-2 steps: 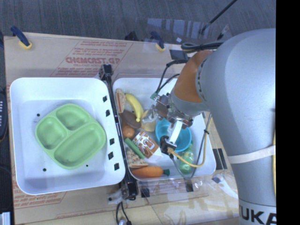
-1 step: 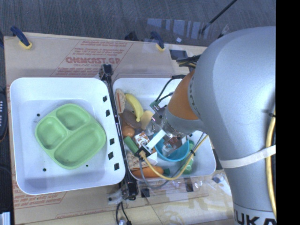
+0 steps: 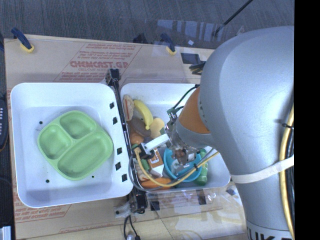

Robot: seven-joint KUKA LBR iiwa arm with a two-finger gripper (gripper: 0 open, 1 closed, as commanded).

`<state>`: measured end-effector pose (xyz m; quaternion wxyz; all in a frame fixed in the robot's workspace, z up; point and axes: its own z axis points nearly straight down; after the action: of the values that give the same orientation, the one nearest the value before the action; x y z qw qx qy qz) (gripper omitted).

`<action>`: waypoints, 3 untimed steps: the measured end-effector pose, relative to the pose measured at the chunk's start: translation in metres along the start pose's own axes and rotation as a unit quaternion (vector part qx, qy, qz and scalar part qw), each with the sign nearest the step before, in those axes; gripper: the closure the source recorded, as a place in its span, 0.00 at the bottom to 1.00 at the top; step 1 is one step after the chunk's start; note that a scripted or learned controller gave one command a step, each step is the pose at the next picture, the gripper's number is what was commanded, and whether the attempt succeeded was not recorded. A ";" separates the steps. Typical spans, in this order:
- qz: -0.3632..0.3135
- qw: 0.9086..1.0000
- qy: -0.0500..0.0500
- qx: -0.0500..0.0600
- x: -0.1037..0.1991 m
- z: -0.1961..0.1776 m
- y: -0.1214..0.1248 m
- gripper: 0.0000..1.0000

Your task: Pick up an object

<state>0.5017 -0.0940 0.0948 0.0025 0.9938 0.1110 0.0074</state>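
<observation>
Claw [image 3: 181, 155] sits low in the right bin [image 3: 150, 90], over the blue bowl [image 3: 172, 169] amid the toy pile; I can't tell its state from here. Banana [image 3: 142, 112] lies near the bin's back left. Green tray [image 3: 75, 144] sits alone in the left bin [image 3: 30, 96].

We see a green divided plate [image 3: 75, 145] lying flat in the left white bin [image 3: 30, 96], three compartments up. At twelve o'clock from it, printed brown cardboard [image 3: 97, 59] covers the bench. Blue clamps sit at ten o'clock [image 3: 22, 40] and at one o'clock [image 3: 169, 45].
</observation>
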 end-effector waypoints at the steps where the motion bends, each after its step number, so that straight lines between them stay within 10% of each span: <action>1: -0.002 1.000 -0.010 0.009 0.051 -0.009 0.006 0.00; 2: 0.003 1.000 -0.010 0.008 0.076 0.005 0.016 0.00; 3: -0.005 1.000 -0.013 0.010 0.077 -0.008 0.017 1.00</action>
<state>0.5802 -0.0931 0.1038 -0.0057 0.9932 0.1164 -0.0064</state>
